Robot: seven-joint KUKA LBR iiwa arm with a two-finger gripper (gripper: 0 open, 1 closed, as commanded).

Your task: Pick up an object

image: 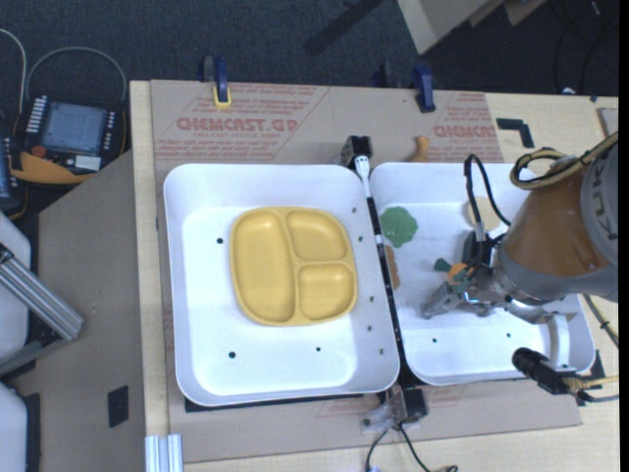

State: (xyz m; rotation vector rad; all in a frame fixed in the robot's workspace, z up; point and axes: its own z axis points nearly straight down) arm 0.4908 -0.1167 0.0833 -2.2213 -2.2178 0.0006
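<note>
Nothing lifted yet: my claw (pixel 454 285) is low in the right bin (pixel 432 357) by the green piece (pixel 399 226), grip state unclear, pick pending.

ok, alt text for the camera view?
The arm's gripper is low inside the right bin, near a green object. The left bin holds a yellow divided plate.

Two bins sit side by side on the desk (pixel 157 264). A divided plate (pixel 293 265) lies in the left bin (pixel 197 362); the claw (pixel 442 301) hangs in the right bin (pixel 442 362), a small toy (pixel 398 225) at its eleven o'clock.
</note>
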